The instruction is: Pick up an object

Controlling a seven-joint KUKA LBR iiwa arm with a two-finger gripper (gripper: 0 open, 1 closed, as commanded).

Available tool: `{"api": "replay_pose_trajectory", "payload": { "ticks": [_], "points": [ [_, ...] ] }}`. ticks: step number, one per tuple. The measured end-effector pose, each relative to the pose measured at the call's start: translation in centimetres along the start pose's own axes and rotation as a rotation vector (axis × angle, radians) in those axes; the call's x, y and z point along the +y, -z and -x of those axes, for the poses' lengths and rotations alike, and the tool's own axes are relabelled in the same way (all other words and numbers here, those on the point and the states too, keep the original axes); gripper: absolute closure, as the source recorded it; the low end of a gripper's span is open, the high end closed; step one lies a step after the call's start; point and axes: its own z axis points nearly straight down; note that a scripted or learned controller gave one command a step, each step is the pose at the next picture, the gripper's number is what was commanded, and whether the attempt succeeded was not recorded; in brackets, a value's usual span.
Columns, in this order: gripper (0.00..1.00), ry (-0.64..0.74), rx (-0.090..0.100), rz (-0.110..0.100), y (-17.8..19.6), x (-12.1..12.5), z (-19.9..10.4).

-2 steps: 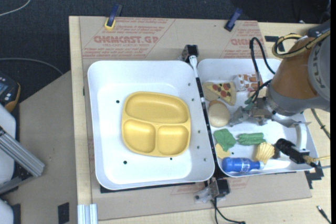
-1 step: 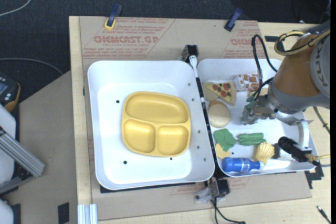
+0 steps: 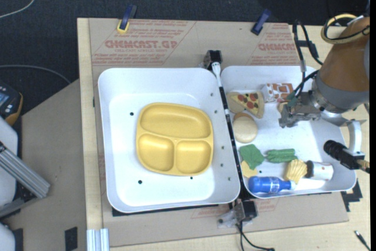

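The gripper (image 3: 289,114) hung over the right bin (image 3: 305,76), toward its three o'clock side; whether it was parted or closed I could not tell. The bun (image 3: 245,128) lay at nine o'clock from it, near the pizza (image 3: 247,102). Probably light, smooth, rounded; best pinched across its middle.

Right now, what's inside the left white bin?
The left white bin holds one yellow three-compartment plastic tray, lying flat, its compartments bare. Whatever lies beneath the tray is covered.
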Motion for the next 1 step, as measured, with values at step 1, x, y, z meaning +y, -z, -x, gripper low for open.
{"api": "replay_pose_trajectory", "payload": {
  "ticks": [1],
  "points": [
    [1.0, -0.001, 0.0, 0.0, 5.89, -0.52, 0.61]
  ]
}}
